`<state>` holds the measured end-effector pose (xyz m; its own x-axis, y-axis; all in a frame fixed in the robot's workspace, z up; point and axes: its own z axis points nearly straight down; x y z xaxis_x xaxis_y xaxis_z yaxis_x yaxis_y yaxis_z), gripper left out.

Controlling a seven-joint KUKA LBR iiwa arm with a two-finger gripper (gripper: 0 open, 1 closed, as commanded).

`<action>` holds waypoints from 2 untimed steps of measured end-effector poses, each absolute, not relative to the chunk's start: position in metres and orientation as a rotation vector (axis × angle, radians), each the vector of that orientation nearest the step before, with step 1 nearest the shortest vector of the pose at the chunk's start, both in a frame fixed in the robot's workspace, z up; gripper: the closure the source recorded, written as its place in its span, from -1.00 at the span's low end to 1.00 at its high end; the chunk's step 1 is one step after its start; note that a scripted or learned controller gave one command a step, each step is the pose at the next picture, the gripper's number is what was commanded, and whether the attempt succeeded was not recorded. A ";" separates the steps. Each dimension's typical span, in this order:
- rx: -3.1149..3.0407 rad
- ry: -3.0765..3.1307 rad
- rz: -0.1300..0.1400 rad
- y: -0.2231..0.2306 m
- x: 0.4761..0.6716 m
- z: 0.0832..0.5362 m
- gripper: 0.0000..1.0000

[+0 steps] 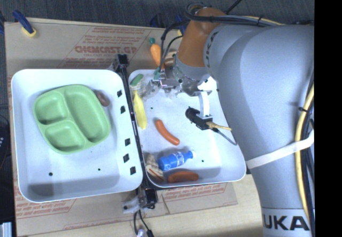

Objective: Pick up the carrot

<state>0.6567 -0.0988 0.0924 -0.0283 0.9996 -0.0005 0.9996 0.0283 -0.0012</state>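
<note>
Grey, my arm (267,97) fills the right side, reaching over the right bin (227,169). Whether my claw (165,82) is wide or narrow, I cannot tell. It hangs at the bin's far edge, beside the carrot (155,53) lying just outside the bin.

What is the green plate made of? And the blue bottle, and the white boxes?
The green plate looks like smooth moulded plastic: one even colour, rounded sections, a soft shine. The blue bottle also looks plastic, with a white cap, though it is too small to be sure. The white bins seem to be thin glossy plastic, with rounded corners and rims.
</note>
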 end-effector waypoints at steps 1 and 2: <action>-2.502 -1.897 0.003 -0.069 0.646 0.192 -1.00; -2.762 -1.490 0.006 -0.136 0.656 0.129 -1.00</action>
<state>0.6560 -0.1364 0.1291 0.5493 0.8356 -0.0018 0.8356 -0.5493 -0.0048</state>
